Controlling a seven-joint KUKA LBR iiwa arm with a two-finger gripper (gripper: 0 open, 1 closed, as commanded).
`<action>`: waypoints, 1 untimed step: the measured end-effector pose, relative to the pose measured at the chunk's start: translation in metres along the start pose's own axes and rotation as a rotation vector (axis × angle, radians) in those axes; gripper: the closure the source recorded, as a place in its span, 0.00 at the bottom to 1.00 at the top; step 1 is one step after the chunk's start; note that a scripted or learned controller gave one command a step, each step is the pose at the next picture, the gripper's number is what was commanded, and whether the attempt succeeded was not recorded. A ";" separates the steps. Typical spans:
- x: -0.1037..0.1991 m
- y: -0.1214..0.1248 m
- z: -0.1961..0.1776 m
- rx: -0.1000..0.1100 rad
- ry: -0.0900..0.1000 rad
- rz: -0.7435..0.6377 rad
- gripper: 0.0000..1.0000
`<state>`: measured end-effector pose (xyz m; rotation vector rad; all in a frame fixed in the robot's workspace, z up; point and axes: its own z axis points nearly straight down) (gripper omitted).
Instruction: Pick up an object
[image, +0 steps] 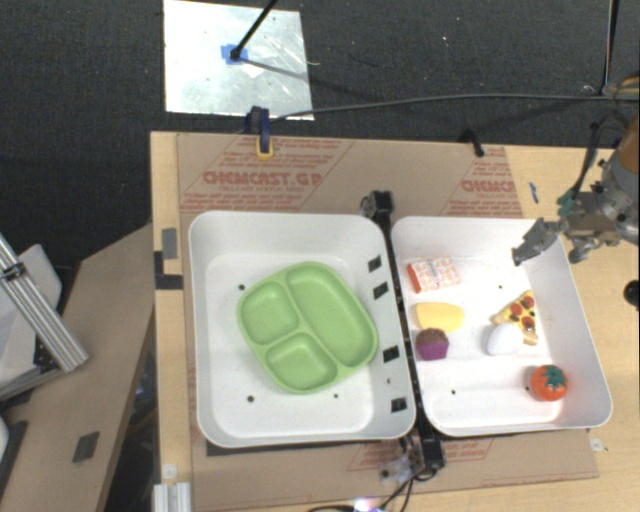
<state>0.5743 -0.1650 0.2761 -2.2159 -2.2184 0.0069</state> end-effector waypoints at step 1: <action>0.000 0.002 -0.005 -0.009 -0.002 -0.002 0.00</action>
